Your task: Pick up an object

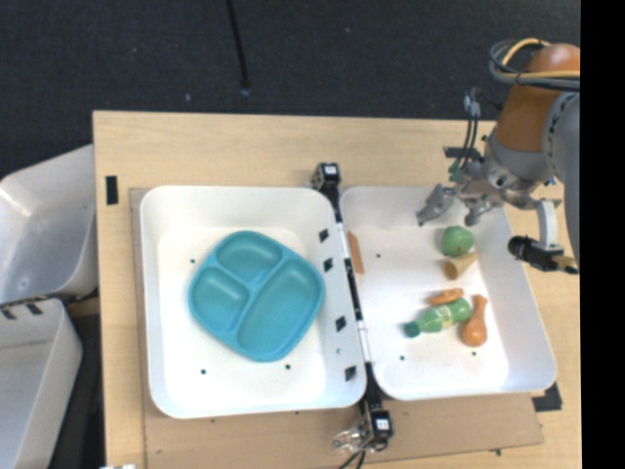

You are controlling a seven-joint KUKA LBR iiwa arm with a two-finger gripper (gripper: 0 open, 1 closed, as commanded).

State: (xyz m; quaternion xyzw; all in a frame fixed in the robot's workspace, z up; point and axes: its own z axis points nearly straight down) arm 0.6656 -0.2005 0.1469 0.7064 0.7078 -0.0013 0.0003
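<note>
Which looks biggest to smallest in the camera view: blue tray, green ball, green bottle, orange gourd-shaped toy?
1. blue tray, by far.
2. green bottle.
3. orange gourd-shaped toy and green ball: too alike to rank.

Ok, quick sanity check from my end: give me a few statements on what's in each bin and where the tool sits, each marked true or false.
1. The blue divided plate lies in the left bin. True.
2. The green ball is in the left bin. False: it is in the right bin.
3. The tool hangs above the right bin's far side, near the green ball. True.
4. The green bottle stands upright. False: it lies on its side.
5. The orange gourd-shaped toy rests on the plate. False: it lies beside the bottle.
</note>
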